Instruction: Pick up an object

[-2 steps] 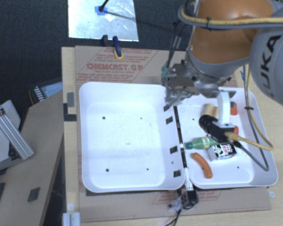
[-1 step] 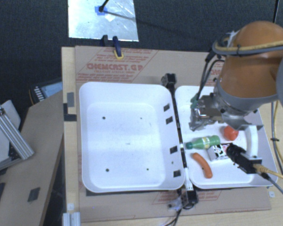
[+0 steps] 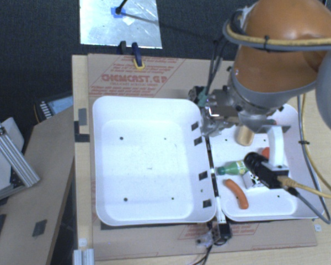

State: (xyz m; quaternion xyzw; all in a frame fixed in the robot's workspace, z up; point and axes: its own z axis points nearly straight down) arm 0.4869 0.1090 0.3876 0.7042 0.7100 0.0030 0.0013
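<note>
Red "CHEMCAST" print on cardboard (image 3: 171,69) beyond claw (image 3: 211,120)

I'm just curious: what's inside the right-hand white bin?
The right bin holds an orange sausage-shaped thing and a green item near it. The arm covers the bin's far part, so anything there is hidden.

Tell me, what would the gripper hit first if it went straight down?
Likely the bare floor of the right bin, near its far left corner. The gripper hangs there; the tan cylinder sits off to the side. Depth is unclear.
</note>
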